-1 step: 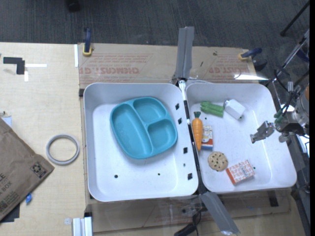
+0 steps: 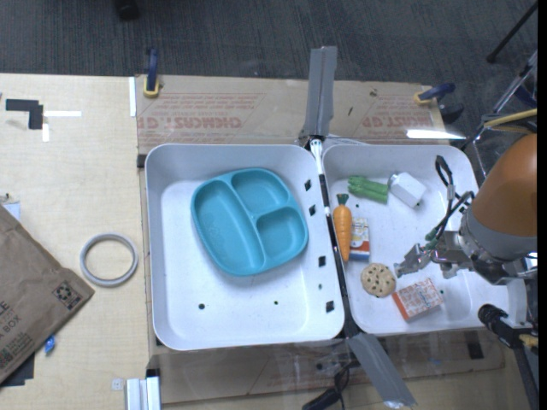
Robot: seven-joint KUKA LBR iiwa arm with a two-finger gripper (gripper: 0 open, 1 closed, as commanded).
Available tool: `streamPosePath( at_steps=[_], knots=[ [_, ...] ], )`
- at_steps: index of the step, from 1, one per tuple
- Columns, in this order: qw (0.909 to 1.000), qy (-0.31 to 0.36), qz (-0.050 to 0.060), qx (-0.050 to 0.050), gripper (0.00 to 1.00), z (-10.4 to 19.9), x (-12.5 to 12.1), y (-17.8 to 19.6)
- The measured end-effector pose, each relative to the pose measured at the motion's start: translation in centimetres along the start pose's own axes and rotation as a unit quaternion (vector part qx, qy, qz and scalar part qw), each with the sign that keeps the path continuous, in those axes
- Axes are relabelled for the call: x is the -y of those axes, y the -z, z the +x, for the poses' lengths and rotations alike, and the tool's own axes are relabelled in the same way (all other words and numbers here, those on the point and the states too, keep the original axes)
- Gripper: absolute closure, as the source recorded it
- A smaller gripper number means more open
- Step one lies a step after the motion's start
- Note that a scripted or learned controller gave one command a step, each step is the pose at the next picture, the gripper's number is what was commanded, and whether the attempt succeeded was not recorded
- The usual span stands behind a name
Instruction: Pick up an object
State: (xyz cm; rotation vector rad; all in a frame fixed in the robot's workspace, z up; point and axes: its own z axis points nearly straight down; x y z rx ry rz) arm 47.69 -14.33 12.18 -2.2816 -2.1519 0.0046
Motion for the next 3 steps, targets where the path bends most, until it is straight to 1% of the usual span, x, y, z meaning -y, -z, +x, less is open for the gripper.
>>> streamPosePath(
  at_steps=[1,2,3],
  knots=[
    [0.9952,-0.098,-0.001,-0.001,0.00,2.3,0.1,-3.1],
    [0.9950,-0.099,-0.002,-0.002,1.00,2.2,-0.1,-2.3],
    [0.9915,-0.130,0.000,0.002,1.00,8.3,-6.3,6.8]
  ],
)
